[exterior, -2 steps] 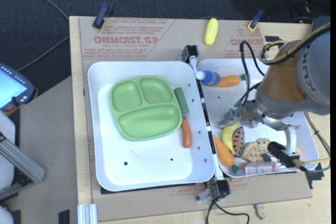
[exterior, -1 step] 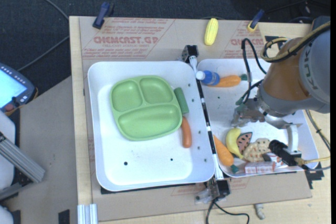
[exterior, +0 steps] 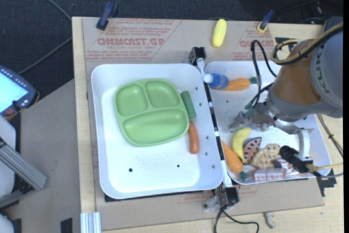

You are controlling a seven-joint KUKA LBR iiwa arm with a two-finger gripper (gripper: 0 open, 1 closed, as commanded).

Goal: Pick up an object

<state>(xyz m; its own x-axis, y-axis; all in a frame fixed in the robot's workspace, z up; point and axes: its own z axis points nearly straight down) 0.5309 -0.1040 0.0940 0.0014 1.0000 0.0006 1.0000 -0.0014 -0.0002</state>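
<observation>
From my station I see the grey arm with its orange band reaching into the right-hand shallow white bin (exterior: 322, 142), its two-finger gripper (exterior: 252, 115) low over the bin floor just above the small yellow plastic banana (exterior: 240, 139), and I cannot tell whether its fingers are apart or together. That banana, lying among a toy watermelon slice (exterior: 252, 149), a cracker-like piece (exterior: 267, 155) and an orange plastic carrot (exterior: 232, 157), is my likeliest target. I judge it light, stiff and rather slick, so I would grip across its thick middle, not its tapering ends.
</observation>
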